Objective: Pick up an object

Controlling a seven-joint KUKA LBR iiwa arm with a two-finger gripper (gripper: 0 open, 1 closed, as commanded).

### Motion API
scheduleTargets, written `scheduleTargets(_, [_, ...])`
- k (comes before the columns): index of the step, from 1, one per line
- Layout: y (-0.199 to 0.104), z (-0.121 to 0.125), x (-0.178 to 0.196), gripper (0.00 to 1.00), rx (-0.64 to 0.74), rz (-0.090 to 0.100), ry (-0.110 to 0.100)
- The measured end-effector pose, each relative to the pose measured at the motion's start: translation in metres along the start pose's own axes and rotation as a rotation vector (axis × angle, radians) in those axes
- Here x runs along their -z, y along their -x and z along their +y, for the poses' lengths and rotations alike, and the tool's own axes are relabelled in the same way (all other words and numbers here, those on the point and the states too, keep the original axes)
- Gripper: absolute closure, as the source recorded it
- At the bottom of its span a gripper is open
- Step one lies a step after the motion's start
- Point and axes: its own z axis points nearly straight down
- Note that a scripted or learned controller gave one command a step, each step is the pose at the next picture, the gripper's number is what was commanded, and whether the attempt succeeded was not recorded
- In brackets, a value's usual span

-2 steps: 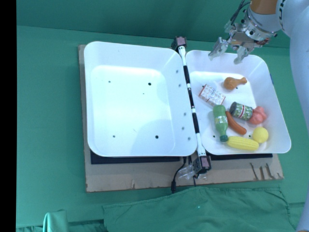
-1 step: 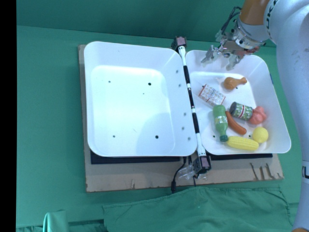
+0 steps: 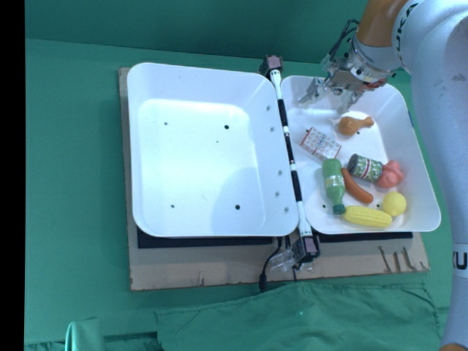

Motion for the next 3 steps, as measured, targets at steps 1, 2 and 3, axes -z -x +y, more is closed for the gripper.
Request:
scheduleTargets(1, [-0.003,-0.001,0.008,1.00,0.002,0.005,-0.010])
scheduleTargets(2, [0.007,-0.001,0.067,1.00,-0.005,-0.009,0.028])
scheduleTargets(3, [0.007,-0.003,0.135,1.00,-0.004,-0.009,0.029])
